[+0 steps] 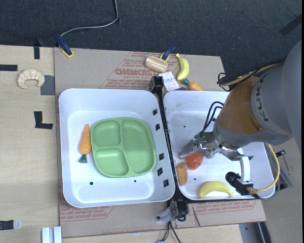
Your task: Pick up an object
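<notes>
My gripper hangs low over the left half of the right bin, at the end of the grey arm with its orange band. A round red tomato-like piece lies directly under and just in front of it, touching or nearly touching the gripper's tip. An orange chunk sits to the tomato's front left by the bin wall. Near the bin's front edge lies a yellow banana.
The left bin holds a green divided plate and a carrot beside it. Behind the bins lie a bread roll, another banana and a small packet. A croissant rests far left.
</notes>
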`<control>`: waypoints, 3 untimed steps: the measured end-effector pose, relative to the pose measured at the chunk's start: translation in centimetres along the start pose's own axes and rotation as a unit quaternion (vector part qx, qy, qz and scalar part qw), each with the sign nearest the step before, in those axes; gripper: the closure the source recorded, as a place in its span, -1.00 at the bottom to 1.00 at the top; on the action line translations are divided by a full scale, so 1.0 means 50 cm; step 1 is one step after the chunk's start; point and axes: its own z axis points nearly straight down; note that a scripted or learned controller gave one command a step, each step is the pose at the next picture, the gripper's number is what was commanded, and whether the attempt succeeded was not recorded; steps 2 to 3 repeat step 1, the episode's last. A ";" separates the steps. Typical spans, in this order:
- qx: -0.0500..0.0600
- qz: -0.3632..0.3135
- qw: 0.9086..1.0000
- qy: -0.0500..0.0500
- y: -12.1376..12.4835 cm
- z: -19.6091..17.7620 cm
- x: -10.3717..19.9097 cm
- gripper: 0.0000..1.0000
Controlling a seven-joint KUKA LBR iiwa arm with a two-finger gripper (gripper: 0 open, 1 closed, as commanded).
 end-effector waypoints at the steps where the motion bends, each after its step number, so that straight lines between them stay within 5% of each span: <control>1: -0.001 0.001 1.000 -0.001 0.001 -0.020 -0.002 1.00; 3: -0.001 0.001 1.000 -0.001 0.001 -0.020 -0.002 1.00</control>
